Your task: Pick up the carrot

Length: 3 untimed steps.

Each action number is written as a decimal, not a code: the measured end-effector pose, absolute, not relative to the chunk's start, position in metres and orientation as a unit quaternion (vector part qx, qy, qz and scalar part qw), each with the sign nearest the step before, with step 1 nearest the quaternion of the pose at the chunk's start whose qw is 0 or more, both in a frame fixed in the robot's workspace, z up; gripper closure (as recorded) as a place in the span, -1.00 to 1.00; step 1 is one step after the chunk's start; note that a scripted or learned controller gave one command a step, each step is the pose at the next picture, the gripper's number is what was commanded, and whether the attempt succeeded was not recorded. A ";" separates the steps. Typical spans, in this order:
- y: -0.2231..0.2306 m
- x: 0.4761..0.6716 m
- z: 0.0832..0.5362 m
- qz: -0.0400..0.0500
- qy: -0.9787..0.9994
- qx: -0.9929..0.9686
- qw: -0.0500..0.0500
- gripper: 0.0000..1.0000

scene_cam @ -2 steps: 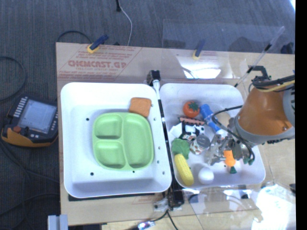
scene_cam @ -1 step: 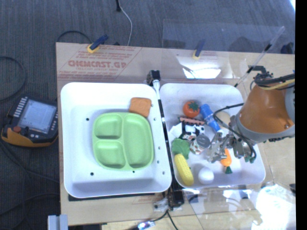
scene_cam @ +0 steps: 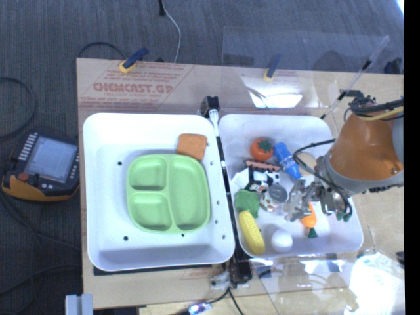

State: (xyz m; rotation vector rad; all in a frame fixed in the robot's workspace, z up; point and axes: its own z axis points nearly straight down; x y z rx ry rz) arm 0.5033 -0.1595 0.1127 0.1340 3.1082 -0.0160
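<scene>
You have two white bins: the left bin (scene_cam: 98, 195) holds one green divided plate (scene_cam: 168, 192) and one orange sponge (scene_cam: 191, 146); the right bin (scene_cam: 341, 241) holds one tomato (scene_cam: 262, 148), one blue bottle (scene_cam: 286, 160), one corn cob (scene_cam: 251, 231), one white ball (scene_cam: 282, 241), one carrot (scene_cam: 310, 221). Cardboard-topped bench, dark carpet around it. The carrot lies just right of the gripper (scene_cam: 300, 205), long axis roughly up-down, green end nearest you. Finger state: cannot tell.

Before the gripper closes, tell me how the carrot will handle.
The carrot looks small, so probably light. Its tapered, rounded shape may let it roll or slip sideways when pinched. It lies right by the gripper near the bin's wall, so a nudge could wedge it.
</scene>
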 end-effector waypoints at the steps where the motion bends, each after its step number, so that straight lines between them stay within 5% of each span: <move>1: -0.159 0.503 0.112 -0.005 0.999 0.043 0.015 -1.00; 2: -0.149 0.489 0.092 -0.001 0.993 0.120 0.008 -1.00; 3: -0.149 0.492 0.103 -0.001 0.993 0.120 0.012 1.00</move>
